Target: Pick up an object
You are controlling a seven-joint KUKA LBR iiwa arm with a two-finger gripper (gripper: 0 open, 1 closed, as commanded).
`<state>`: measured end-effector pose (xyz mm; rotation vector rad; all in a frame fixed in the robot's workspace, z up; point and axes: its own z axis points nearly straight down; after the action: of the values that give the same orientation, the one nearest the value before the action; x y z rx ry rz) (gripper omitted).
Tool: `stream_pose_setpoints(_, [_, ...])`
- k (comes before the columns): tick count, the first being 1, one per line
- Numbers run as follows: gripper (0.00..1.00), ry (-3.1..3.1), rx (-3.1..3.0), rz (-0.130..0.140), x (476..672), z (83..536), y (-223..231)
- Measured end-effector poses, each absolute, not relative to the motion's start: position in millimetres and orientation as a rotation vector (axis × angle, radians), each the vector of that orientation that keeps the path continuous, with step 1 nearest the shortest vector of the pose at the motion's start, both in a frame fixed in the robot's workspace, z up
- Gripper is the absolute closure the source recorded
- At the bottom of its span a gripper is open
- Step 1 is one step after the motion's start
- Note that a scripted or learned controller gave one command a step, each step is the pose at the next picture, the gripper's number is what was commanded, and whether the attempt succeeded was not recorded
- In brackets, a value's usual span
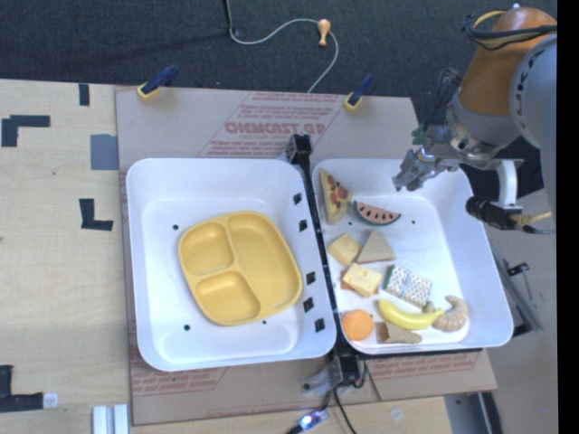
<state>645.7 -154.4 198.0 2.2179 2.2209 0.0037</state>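
The right bin (470, 242) holds several toy foods: a pizza slice (334, 193), a watermelon slice (374, 212), cheese wedges (344, 249), a banana (404, 315), an orange (358, 325), a croissant (455, 313) and a patterned block (410, 287). My gripper (413, 172) hangs over the bin's far right corner, up and to the right of the watermelon slice, with nothing seen between its fingers. The grey arm with its orange band (503, 34) comes in from the upper right.
The left bin (149, 242) carries a yellow divided plate (239, 266). A black clip divider (306, 233) runs between the bins. Both bins rest on cardboard (262, 125) held by blue and yellow clamps (156, 81). A white cable (280, 30) lies behind.
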Motion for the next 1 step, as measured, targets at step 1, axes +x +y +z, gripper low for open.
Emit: stream_pose_setpoints(1, [1.0, 2.223, 2.219, 0.002, 646.3, 225.8, -153.8])
